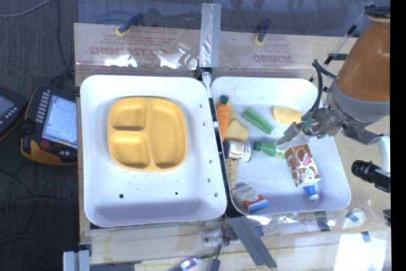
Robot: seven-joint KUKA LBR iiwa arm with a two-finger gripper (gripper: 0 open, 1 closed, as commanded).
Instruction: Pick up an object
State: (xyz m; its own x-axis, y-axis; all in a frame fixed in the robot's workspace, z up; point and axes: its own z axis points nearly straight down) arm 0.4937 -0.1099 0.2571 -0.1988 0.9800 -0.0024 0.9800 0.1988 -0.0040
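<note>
A small green bottle point(269, 149) lies on its side near the middle of the right bin point(330, 200). The tool point(293, 132) hangs just above and to the right of it, close but apparently not touching; the view is too blurred there to tell how the tool is set. The grey arm point(365, 82) with its orange band reaches in from the right.

Around the bottle lie other things. A brown tube point(302, 168) with a blue cap lies just right of it. A small can point(239, 150) lies just left of it. Above are a green block point(257, 120), a yellow wedge point(287, 114), a carrot point(222, 116) and a pale yellow piece point(237, 131). Near the front edge sits a small red and blue packet point(252, 202).

The left bin point(101, 200) holds a yellow divided tray point(147, 132). Both bins sit side by side on the worktop point(95, 47). A handheld control pad point(51, 127) lies on the floor at the far left.
</note>
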